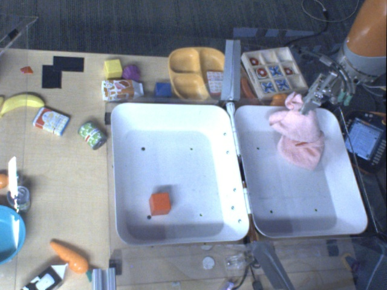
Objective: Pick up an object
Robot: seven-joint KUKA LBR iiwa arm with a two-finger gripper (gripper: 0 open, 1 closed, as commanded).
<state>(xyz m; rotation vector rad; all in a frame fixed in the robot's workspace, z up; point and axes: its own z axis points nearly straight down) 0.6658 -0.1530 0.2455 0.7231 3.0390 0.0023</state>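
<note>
Two shallow white bins sit side by side. The left bin (181, 116) holds one small orange block (160, 203) toward its seven o'clock corner. The right bin (338, 222) holds a pink cloth (299, 139) near its one o'clock corner. My gripper (309, 101) hangs at the cloth's twelve o'clock end, my fingers pinched close on a raised tuft of it. The cloth's long axis runs from eleven o'clock to five o'clock, its gathered peak pointing toward eleven.
</note>
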